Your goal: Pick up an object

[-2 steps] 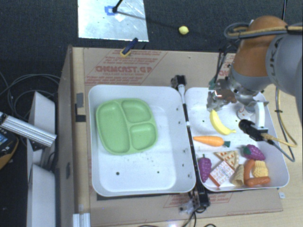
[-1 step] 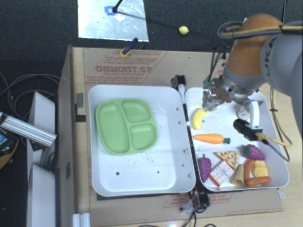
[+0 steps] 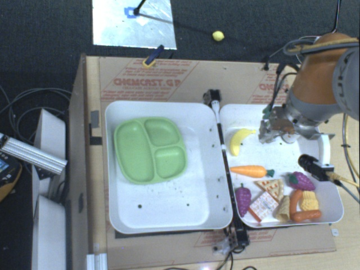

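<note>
Yellow plastic marks the nearest candidate: a curved toy banana (image 3: 241, 138) lies at the upper left of the right-hand white bin (image 3: 332, 207), just beside the grey two-finger gripper (image 3: 270, 134), which hangs low over the bin's upper part. Nothing shows between the fingers, and whether they stand wide or narrow cannot be told from this angle. The step in hand looks like the approach, with no object picked yet. The next move calls for shifting the gripper toward the banana (or another piece), centring over it and closing on its narrow body.

The right-hand bin also holds an orange toy carrot (image 3: 248, 171) with a green tip, a purple bunch of toy grapes (image 3: 243, 196), a second purple toy (image 3: 302, 180), a tan wedge like a pizza slice (image 3: 269, 187), and a crowded heap of orange and tan toy foods (image 3: 299, 206) at the lower right corner. The left-hand white bin (image 3: 129, 218) holds a pale green three-compartment plate (image 3: 150, 149), its compartments bare.
</note>
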Available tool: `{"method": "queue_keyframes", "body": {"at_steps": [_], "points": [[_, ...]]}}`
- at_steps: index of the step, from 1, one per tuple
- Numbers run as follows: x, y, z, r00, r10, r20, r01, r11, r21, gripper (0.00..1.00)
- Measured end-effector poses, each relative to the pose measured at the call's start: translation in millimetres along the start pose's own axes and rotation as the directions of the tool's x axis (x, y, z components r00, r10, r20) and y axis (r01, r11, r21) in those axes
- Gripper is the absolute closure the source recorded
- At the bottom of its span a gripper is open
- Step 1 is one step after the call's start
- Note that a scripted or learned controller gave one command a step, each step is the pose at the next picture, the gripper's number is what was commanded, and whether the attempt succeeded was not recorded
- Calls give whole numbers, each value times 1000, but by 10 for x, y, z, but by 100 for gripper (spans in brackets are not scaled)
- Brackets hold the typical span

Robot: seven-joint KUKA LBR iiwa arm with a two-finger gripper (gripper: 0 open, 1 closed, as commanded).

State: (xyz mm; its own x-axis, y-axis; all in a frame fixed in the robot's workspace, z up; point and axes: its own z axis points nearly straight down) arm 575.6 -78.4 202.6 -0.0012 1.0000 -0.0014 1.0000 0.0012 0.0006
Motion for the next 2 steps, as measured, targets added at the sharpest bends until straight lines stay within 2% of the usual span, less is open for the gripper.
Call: {"method": "queue_keyframes", "body": {"at_steps": [1, 2], "points": [[8, 2, -1, 1000, -1, -1, 1, 1000, 0, 0], [-246, -341, 1067, 1000, 0, -1, 0, 1000, 1, 0]]}}
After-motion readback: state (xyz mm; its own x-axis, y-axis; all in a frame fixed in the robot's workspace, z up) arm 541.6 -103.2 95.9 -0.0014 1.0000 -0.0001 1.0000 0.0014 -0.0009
